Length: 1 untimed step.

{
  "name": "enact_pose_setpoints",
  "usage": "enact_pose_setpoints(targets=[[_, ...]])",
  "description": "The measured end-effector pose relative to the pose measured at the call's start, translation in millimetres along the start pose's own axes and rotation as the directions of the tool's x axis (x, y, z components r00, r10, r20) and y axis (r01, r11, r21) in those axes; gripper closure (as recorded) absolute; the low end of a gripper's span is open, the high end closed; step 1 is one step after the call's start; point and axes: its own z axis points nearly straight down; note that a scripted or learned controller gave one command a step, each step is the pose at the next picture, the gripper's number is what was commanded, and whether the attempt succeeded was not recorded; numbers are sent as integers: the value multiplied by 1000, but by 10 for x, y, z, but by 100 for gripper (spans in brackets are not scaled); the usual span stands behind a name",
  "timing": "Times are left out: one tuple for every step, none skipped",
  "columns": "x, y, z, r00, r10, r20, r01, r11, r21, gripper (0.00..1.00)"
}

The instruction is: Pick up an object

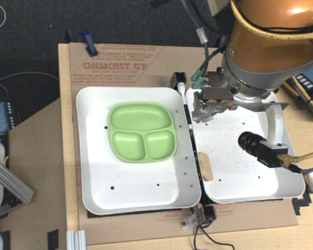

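1. Currently, the gripper is low over the far left corner of the right bin, close to the wall it shares with the left bin.
2. Gripper state: the view does not show how far it is open, and nothing can be seen held in it.
3. Candidate object A: a green three-compartment plate lies flat in the middle of the left bin, well apart from the gripper.
4. Candidate object B: a small tan block lies in the right bin against its left wall, nearer the camera than the gripper.
5. Progress: judged as early. Both objects rest on the bin floors, so no pick is complete.
6. Remaining: reach an object, grasp it, and lift it.
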Motion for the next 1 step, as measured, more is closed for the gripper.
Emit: enact_pose_setpoints(targets=[[-251, 7, -178, 1000, 10, 0, -10, 1000, -9, 100]])
